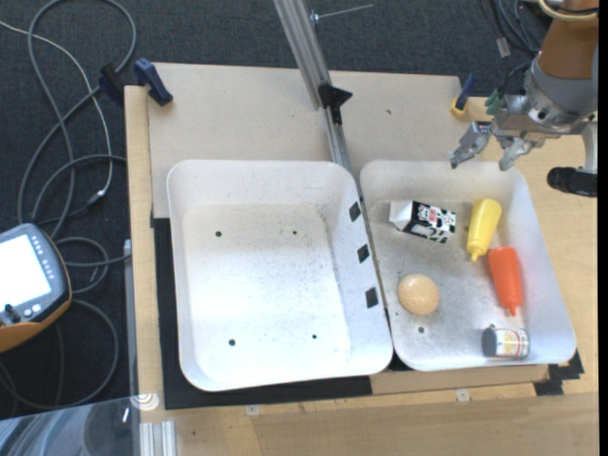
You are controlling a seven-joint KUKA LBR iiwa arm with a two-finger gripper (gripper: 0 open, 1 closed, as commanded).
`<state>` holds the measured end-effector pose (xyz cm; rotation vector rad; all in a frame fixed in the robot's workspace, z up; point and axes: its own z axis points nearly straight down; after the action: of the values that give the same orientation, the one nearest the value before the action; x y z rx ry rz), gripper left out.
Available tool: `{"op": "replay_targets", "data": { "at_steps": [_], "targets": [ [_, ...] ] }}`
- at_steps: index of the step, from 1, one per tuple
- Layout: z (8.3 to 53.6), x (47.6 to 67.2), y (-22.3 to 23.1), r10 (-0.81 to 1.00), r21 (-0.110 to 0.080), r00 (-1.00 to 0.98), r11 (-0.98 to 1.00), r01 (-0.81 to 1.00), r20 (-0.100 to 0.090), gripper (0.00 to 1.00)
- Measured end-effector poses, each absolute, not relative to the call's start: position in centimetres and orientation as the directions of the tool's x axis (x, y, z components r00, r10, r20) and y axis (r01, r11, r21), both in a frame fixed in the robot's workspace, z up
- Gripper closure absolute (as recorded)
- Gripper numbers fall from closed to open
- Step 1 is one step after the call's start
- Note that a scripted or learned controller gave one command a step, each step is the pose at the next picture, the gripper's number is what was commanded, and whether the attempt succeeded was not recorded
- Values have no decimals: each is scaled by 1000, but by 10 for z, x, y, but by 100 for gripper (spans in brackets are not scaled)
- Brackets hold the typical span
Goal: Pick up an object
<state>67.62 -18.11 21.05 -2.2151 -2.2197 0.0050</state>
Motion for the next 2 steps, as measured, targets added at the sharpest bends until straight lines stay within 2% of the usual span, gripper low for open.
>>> {"op": "replay_targets", "data": {
  "at_steps": [1,2],
  "targets": [
    [168,676,-184,1000,-6,-1,1,1000,1,0],
    [104,675,-182,1000,-8,-2,2,1000,2,0]
  ]
}}
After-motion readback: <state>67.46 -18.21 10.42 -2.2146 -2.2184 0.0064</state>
